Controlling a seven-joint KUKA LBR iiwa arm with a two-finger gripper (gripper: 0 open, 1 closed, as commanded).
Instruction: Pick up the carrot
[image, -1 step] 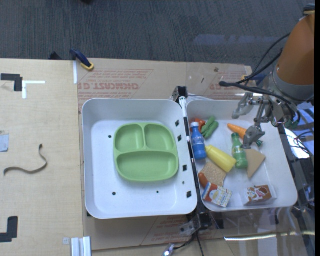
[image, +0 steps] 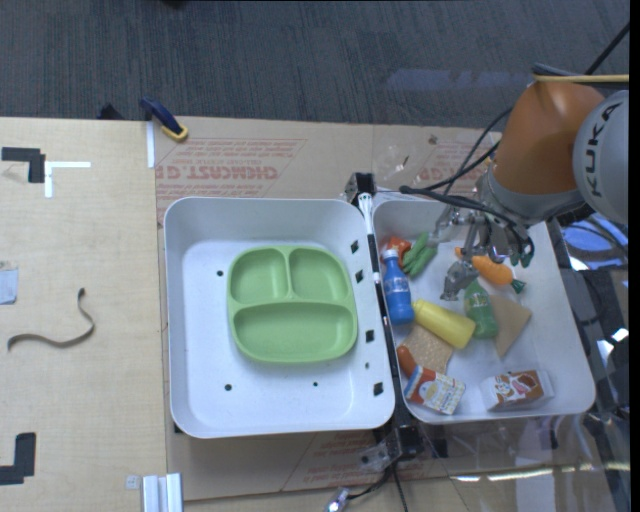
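I saw the gripper pinching the carrot, a light, stiff, smooth toy, mid-body.

Red print on the cardboard sheet under the bins, upside down from here; the large line looks like "CHEMSAT G.P.", not certain, and the smaller lines beside it are too fine to read. Grey arm at right carries "KU" in dark letters, the rest cut off at the edge. Small packets in the right bin have printing, too small to read.
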